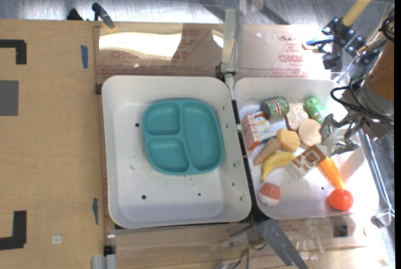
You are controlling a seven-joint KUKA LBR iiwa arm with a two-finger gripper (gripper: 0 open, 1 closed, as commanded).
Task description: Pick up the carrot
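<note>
One camera view here, so it's short. The gripper [335,136] hangs low over the right bin [283,91], fingers spread with nothing between them, probably lining up a grab. The carrot [330,172] lies just below the fingertips, tilted, between a small box [306,160] and a tomato [340,199]. The teal plate [183,135] sits well off in the left bin [119,155].

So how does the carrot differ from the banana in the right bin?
The carrot is orange and tapered, and lies near the bin's right side; the banana is yellow and curved, and lies nearer the middle. The carrot points down toward the tomato; the banana lies more sideways. Both lie flat in the right bin.
</note>
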